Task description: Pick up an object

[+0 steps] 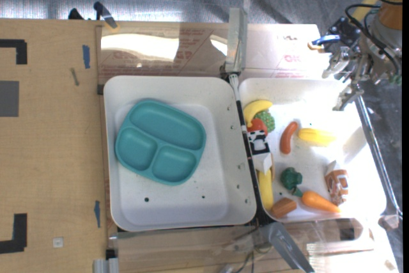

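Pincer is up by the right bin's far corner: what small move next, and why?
Probably bring the pincer toward the lemon and lower it. The pincer hangs above the right bin's far edge, and the lemon lies closest, apart from the sausage.

I see a teal divided plate (pixel 161 142) lying in the left bin (pixel 121 201). The right bin (pixel 367 156) holds toy food: a banana (pixel 254 109), a sausage (pixel 289 137), a carrot (pixel 319 202) and broccoli (pixel 292 178). My gripper (pixel 348 80) hangs over that bin's far right corner.
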`<state>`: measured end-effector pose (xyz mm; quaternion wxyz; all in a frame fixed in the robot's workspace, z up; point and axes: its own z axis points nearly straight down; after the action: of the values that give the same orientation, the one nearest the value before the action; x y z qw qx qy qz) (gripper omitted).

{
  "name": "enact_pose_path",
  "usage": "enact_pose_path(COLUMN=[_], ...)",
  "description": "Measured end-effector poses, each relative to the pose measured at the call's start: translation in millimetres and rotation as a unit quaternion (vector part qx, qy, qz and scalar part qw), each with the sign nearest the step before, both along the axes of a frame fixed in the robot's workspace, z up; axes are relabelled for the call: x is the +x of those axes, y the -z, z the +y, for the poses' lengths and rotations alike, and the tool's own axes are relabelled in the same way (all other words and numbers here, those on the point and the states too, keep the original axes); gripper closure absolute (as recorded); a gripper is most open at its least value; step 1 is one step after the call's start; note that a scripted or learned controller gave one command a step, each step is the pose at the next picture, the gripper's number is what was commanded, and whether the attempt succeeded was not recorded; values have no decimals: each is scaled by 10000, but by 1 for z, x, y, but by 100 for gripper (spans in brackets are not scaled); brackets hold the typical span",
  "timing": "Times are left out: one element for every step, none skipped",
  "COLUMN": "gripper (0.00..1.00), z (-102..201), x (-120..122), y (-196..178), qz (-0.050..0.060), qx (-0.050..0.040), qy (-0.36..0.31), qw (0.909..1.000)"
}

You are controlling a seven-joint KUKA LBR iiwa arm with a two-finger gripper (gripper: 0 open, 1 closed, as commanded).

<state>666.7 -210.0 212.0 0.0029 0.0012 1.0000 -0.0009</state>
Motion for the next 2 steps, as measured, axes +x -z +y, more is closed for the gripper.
enact_pose_path(gripper=[0, 0], z=[52, 94], x=[-67, -99], y=[116, 122], qz=[-22, -29], qx=[-8, -4], qy=[-1110, -1229], qw=[9938, 9924])
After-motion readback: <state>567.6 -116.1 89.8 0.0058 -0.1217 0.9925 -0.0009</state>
